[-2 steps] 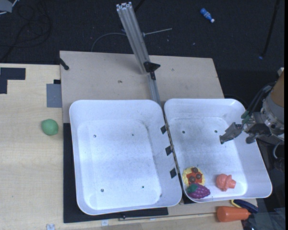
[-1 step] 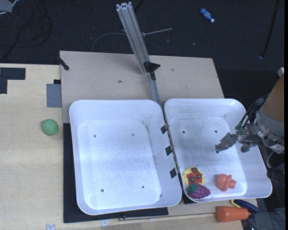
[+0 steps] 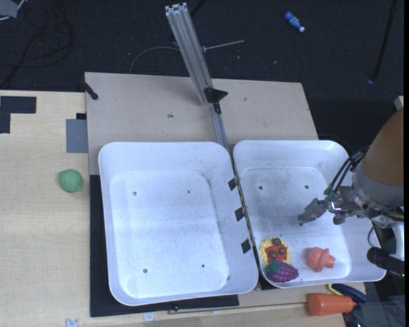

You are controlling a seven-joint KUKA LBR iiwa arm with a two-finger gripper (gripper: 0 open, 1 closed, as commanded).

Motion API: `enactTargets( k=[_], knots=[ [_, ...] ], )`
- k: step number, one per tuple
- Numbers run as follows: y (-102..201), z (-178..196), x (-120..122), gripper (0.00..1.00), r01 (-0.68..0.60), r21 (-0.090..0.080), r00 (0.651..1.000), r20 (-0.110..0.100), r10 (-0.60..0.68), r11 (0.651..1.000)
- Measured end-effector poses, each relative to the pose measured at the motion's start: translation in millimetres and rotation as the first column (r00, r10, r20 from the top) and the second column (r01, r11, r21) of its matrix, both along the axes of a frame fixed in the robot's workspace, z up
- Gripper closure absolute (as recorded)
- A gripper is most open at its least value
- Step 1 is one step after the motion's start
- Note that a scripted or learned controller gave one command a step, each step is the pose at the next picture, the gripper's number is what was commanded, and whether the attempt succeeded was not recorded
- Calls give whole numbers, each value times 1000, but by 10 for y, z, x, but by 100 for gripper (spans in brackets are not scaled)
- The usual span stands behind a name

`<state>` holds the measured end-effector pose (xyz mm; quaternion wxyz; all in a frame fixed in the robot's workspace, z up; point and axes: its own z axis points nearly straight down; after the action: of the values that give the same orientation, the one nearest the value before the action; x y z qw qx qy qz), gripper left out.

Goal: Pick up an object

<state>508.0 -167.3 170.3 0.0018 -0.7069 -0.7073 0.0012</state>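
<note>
The right bin [image 3: 286,157] holds three small toys along its front edge. A yellow piece with red and dark spots [image 3: 275,249] lies beside a purple grape bunch [image 3: 282,272]. A salmon-pink toy [image 3: 320,258] sits to their right. My gripper [image 3: 311,214] hangs low over the right bin's middle, behind and a little left of the pink toy, apart from all three toys. Nothing shows in its grasp. The grey arm with its orange band [image 3: 388,157] comes in over the bin's right rim.
The left bin [image 3: 163,157] stands beside the right one. A green ball [image 3: 71,180] rests on the wooden bench at the far left. An orange toy [image 3: 330,303] lies outside the right bin's front edge. A metal rail [image 3: 194,53] slants up behind the bins.
</note>
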Motion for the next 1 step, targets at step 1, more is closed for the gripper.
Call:
enactTargets(
  k=[1],
  knots=[
    [48,-622,-6,0,0,1,1000,-2,0,1000]
  ],
)
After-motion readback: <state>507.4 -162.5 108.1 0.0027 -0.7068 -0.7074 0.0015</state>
